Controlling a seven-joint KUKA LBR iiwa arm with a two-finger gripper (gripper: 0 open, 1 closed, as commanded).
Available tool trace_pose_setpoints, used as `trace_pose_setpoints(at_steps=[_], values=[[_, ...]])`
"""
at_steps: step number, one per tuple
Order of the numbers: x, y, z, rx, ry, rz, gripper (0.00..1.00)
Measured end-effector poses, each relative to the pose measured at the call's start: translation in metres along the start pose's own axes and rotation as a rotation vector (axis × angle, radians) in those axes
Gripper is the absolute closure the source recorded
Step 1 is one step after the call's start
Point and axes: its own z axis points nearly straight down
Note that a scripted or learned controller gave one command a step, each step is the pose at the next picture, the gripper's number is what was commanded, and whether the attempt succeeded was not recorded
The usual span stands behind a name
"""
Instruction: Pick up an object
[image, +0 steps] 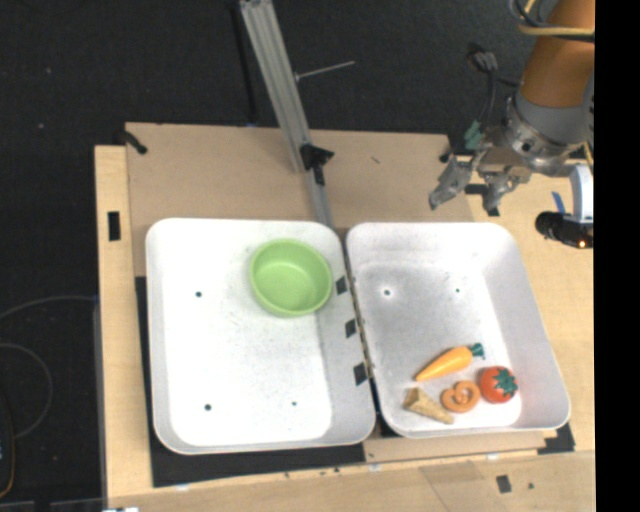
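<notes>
Progress, as I read it from here, is nil: nothing is lifted, and every candidate lies in a bin. I take the right bin (440, 262) as my landmark. In its near right corner sits a small cluster: a carrot (447, 361) lying at a slant, a tomato (497, 385) just beside the carrot's leafy end, a small orange ring (460, 397) below the carrot, and a tan wedge (427, 405) touching or nearly touching that ring. The rest of that bin's floor is bare. To the left of it, in the left bin (190, 380), a green bowl (291, 278) stands upright near the far edge, close to the seam between the two bins.

The gripper (470, 188) hangs beyond the far rim of the right bin, over the brown bench (210, 170), well apart from the cluster. Its two fingers stand apart with nothing between them. The arm (552, 75) comes in from the right, wrist pointed roughly downward with a slight tilt toward the bins.

What is left, I judge, is the whole job: carry the tool over a chosen piece, descend, close, and lift.
</notes>
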Motion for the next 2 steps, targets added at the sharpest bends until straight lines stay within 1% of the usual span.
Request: trace_pose_setpoints(at_steps=[1,2], values=[[-0.001,0.0,0.0,0.0,-0.001,0.0,0.0],[0.0,0.007,0.046,0.005,-0.001,-0.001,0.0]])
